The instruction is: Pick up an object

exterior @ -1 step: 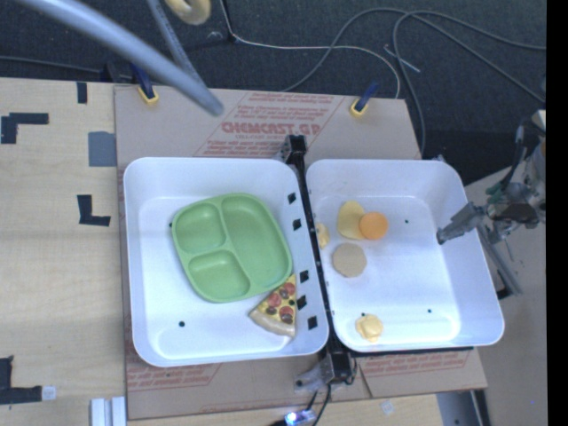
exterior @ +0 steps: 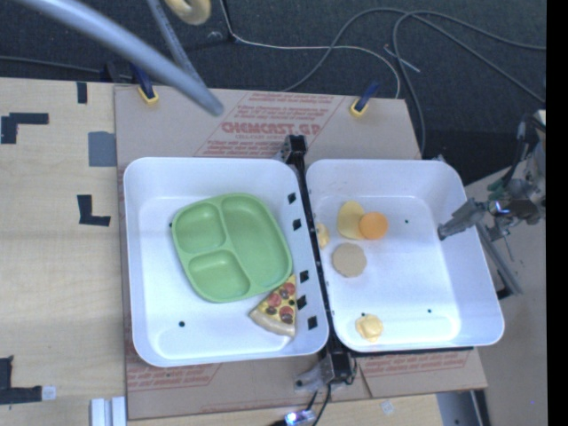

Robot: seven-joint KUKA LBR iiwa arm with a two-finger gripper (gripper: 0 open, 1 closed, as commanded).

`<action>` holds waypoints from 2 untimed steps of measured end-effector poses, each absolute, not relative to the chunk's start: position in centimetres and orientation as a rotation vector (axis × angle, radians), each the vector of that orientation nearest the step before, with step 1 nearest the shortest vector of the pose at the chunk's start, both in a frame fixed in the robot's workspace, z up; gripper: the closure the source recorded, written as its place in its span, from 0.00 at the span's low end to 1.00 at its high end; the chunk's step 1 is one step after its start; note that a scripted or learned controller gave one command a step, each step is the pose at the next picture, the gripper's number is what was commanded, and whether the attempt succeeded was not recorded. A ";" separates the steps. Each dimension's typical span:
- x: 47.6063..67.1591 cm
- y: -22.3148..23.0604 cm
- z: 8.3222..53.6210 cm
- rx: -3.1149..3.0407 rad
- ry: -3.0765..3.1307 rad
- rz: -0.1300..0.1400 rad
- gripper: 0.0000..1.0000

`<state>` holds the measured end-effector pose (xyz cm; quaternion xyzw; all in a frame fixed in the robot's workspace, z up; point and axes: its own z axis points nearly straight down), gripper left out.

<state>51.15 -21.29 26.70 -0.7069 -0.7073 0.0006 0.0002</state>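
Claw (exterior: 453,224) sits at the right bin's (exterior: 461,322) right rim, too blurry to make out much, holding nothing I can see. Green divided plate (exterior: 232,247) fills the left bin (exterior: 146,322), pizza slice (exterior: 277,307) beside it. Well left of the claw: yellow piece (exterior: 350,217), orange disc (exterior: 374,226), tan cookie (exterior: 349,260), small yellow bit (exterior: 369,327).

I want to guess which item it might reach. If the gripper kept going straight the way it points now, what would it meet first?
The gripper points left across the right bin. Probably the orange round piece comes first, though depth is unclear from above.
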 end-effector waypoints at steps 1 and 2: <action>51.3 -20.6 20.4 -2.217 -2.218 0.006 0.00; 51.7 -20.4 14.1 -2.217 -2.218 0.006 0.00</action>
